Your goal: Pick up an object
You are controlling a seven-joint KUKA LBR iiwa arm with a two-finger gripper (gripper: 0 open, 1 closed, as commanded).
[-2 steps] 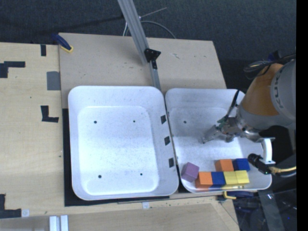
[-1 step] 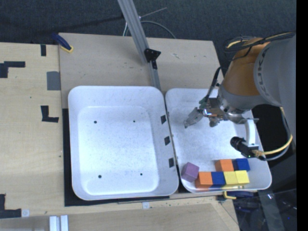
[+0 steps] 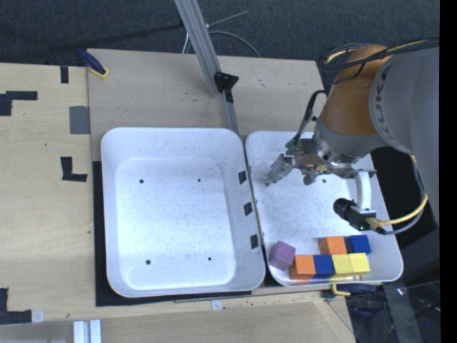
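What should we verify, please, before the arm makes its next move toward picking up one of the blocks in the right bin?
1. Blocks present in the right bin: ok. A purple block, orange blocks, blue blocks and yellow blocks sit along its near edge.
2. End effector over the right bin: ok, over its far part.
3. End effector above a block: not ok; the blocks lie nearer the camera.
4. Block held: not ok; nothing shows between the fingers.
5. Easy target: ok; the purple block stands slightly apart from the packed cluster.
6. Room for fingers between the packed blocks: cannot tell.
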